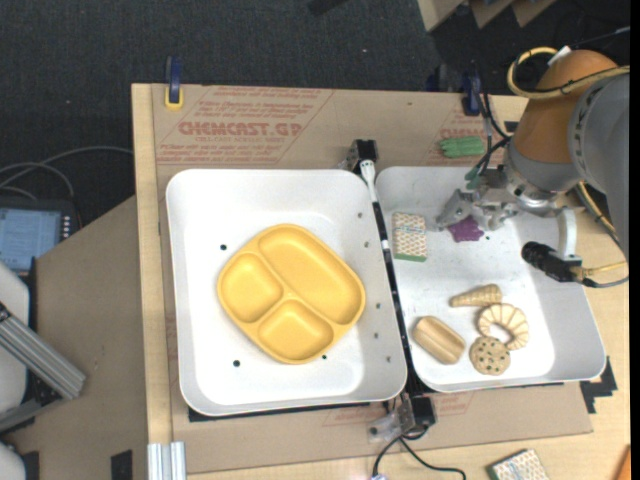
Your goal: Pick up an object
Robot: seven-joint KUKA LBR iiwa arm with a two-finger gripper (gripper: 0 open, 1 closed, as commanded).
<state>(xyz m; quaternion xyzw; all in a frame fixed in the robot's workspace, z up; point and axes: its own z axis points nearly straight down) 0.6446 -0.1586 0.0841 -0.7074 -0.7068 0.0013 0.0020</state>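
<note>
My gripper (472,211) hangs low over the far part of the right bin (565,368). A small purple object (466,231) lies just beneath and in front of it, partly hidden by it; contact is unclear. Left of it lies a pale patterned packet (409,236). Toward the bin's near side are a cone-shaped pastry (476,296), a croissant (503,323), a bread roll (438,339) and a round cookie (489,355).
The left bin (195,218) holds a yellow divided plate (290,292). A green object (461,148) lies on the bench behind the right bin. The arm's grey and orange body (565,118) looms over the bin's far right corner.
</note>
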